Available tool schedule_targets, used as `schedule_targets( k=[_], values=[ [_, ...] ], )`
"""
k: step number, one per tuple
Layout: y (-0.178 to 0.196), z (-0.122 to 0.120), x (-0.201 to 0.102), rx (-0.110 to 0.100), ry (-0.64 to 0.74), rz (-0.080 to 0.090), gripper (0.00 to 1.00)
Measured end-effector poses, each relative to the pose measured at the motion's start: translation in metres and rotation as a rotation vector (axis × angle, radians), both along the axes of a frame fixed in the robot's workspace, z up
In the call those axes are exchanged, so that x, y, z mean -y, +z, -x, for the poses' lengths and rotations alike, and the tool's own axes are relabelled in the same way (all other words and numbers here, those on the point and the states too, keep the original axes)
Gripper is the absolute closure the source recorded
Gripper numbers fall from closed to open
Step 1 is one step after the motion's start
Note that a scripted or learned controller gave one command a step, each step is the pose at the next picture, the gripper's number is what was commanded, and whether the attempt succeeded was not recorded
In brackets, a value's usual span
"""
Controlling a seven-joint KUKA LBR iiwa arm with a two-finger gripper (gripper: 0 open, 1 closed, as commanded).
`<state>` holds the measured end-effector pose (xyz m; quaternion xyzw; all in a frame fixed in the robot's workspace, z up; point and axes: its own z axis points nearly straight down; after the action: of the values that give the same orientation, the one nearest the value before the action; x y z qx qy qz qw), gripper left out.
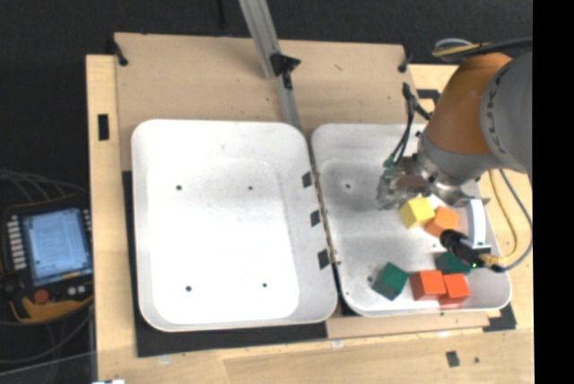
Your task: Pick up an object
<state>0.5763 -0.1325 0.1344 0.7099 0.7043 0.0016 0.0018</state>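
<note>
On my screen the arm reaches in from the right and bends down over the right bin. The gripper is low over the middle of this bin, close to its floor. Its tip looks grey and blurred against the white, so I cannot tell if it is open or closed, and I see nothing clearly held in it. The yellow cube lies just beside the gripper, on the side toward the near right corner (maybe it touches the gripper, I cannot decide this). An orange block sits against the yellow cube on its right. Along the near wall of the same bin there is a green block, a little turned, and next to it two red-orange blocks side by side. A dark green piece is just behind them. The left bin stands beside the right one on the wooden bench.
</note>
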Motion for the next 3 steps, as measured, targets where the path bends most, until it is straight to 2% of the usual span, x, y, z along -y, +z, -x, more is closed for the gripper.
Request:
schedule_targets(
  k=[2,3],
  values=[
    [0.098,0.006,0.011,0.003,0.000,0.002,1.00],
    [0.112,0.005,0.012,-0.002,0.006,0.000,1.00]
  ],
)
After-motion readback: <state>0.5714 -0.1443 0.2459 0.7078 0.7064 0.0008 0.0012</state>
